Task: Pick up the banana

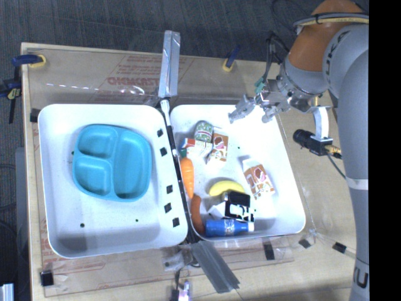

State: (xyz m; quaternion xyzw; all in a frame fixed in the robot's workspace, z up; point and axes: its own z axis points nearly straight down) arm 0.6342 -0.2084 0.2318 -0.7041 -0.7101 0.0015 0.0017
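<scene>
A yellow banana (224, 187) lies in the right bin (283, 174), near its front, curved over a black and white box (239, 206). My gripper (253, 108) hangs over the bin's far right corner, well behind and to the right of the banana. Its fingers (239, 112) are spread apart with nothing between them.
Around the banana lie an orange carrot (187, 175), a brown sausage (196, 210), a blue bottle (228, 227), a snack packet (258, 180) and small cartons (217, 147). The left bin (94, 227) holds a blue divided tray (113, 162).
</scene>
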